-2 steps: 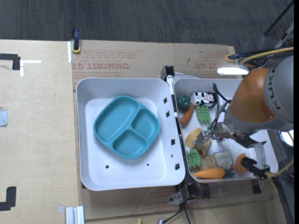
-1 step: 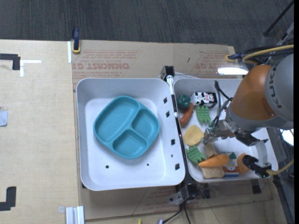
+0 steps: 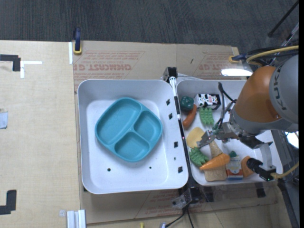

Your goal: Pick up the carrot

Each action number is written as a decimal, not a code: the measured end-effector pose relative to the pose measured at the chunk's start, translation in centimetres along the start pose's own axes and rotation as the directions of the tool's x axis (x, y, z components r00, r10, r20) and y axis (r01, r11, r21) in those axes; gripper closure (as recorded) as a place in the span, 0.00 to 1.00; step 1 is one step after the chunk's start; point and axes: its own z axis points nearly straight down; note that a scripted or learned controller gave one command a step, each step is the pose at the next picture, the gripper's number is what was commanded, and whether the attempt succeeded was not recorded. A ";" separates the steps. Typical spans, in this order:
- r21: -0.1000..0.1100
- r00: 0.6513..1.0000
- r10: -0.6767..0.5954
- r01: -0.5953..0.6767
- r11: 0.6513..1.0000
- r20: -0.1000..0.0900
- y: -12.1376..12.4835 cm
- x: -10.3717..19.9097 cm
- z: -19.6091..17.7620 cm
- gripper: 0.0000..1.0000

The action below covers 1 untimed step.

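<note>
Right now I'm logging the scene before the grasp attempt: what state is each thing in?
carrot: lying flat in the right bin, not held.
gripper: above the right bin, just up-left of the carrot.
teal plate: right side up in the left bin.
sausage: lying by the divider.

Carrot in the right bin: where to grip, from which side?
Likely the thick middle of the carrot, from above, fingers across its narrow width. It lies flat, tilted, with its tip toward the green toy and bread below, so side approaches look crowded. The gripper hovers just above-left.
</note>
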 end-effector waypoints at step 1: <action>0.001 0.991 0.135 -0.135 0.991 0.000 -3.3 0.2 0.9 0.00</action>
